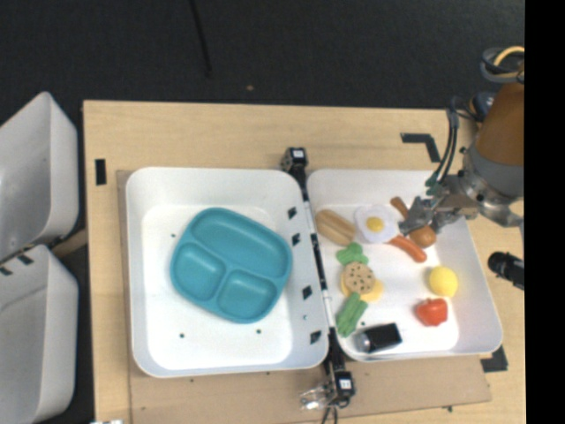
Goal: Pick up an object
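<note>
the hand (422, 218), whose finger state i cannot tell, hovers right over the small orange sausage (409, 247), which looks light, rigid, smooth plastic, likely slippery and best pinched across its narrow middle.

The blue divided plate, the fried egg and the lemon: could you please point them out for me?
blue divided plate (231, 263), camera view, on the ridge between its compartments.
fried egg (375, 224), camera view, on the yolk.
lemon (443, 281), camera view, on its middle.
</note>
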You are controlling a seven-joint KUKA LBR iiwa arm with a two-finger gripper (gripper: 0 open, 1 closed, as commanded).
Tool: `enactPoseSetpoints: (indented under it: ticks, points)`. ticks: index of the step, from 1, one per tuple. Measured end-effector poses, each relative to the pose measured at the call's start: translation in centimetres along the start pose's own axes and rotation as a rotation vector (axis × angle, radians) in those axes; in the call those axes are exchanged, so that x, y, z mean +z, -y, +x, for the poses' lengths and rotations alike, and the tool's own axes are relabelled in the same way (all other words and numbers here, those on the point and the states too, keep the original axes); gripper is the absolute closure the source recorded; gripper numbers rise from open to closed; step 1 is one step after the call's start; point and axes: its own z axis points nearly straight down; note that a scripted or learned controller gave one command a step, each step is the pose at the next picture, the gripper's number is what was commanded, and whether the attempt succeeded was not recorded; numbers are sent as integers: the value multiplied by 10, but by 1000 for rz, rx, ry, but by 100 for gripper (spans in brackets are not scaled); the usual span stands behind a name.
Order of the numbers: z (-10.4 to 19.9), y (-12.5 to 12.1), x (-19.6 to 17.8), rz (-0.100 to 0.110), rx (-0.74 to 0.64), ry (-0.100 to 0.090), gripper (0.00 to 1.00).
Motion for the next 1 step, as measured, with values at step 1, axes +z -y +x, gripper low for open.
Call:
enactPoseSetpoints:
  ticks: [1]
  points:
    - [42,-4,5,0,1,1,100]
